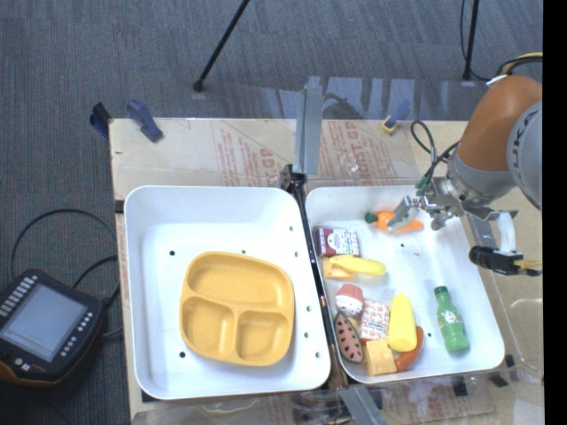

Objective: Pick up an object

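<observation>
Grey ribbed carpet runs under everything, with two thin black stand legs crossing it at the top of the frame and a handheld control pad [40, 324] with a dull screen lying at the lower left. On the plywood surface [221, 149], marked with faded red print, sit two shallow white bins of smooth plastic.

Across the left bin [151, 211] lies a yellow tray [236, 308], rounded at the corners and moulded into three compartments.

Inside the right bin [483, 312] is a heap of small toy foods: a red-and-white carton [339, 240], a glossy yellow banana [356, 266], a watermelon slice [349, 338], a square cheese wedge [381, 358], a smooth corn cob [402, 322], and, standing apart toward the right wall, a green bottle [450, 319]. Near the upper part of that bin lies an orange carrot [396, 223] with a green tip.

From the upper right the arm's rounded orange band [496, 131] leads down to the metal pincer [425, 209], which sits just over the carrot's right end. I cannot tell from here whether its fingers are spread or closed, nor whether they touch the carrot.
</observation>
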Available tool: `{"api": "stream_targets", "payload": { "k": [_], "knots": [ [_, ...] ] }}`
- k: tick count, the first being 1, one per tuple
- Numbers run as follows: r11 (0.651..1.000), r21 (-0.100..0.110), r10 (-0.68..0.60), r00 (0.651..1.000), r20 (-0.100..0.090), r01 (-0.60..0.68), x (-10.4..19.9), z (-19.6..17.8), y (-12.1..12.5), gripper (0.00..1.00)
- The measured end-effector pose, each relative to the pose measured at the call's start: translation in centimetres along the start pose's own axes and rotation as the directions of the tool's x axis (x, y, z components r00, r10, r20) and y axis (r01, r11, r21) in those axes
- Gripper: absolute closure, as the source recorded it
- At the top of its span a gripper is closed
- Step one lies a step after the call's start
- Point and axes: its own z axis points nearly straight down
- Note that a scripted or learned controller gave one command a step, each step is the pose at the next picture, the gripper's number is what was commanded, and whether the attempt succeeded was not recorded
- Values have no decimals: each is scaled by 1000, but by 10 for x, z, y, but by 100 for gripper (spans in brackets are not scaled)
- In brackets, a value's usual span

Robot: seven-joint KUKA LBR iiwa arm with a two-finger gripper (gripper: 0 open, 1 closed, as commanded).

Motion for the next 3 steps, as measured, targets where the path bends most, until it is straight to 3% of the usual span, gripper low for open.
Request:
{"api": "stream_targets", "payload": {
  "k": [1, 2, 3],
  "knots": [
    [1000, 4, -5, 1000, -8, 5, -13, 37, 0, 0],
    [963, 1, 271, 963, -2, -271, -19, -5, 0, 0],
    [966, 11, 259, 966, -2, -259, -3, 39, -3, 0]
  ]
}}
